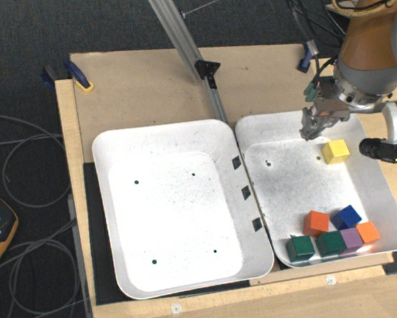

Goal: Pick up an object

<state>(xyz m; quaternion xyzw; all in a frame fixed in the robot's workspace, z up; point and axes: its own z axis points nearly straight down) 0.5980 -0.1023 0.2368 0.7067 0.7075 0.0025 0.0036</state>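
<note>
Risk assessment proceeds from the view's left side to its right. Left bin (120,221) carries no pick candidates and poses no hazard at this stage. Right bin (287,187) holds every block. Cluster position: 6 o'clock sector of the right bin floor, against the near wall. Cluster members, left to right: dark green block (300,248), red-orange block (317,222), second green block (331,244), purple block (351,238), blue block (347,216), orange block (368,231). These blocks touch or nearly touch one another.

Gripper (314,126) hangs over the 12 o'clock sector of the right bin, near the far wall. Whether it is spread or pressed together cannot be told at this angle; nothing is visible pinched in it.

Yellow block (336,151) lies alone at roughly 4 o'clock from the gripper, near but apart from it. It is the likeliest target.

Probable failure modes:
- Straight descent from this position likely closes on bare floor, since the block sits off to one side.
- Offset approach may nudge the block toward the right wall.
- Cluster picks risk jamming against neighbouring blocks.
</note>
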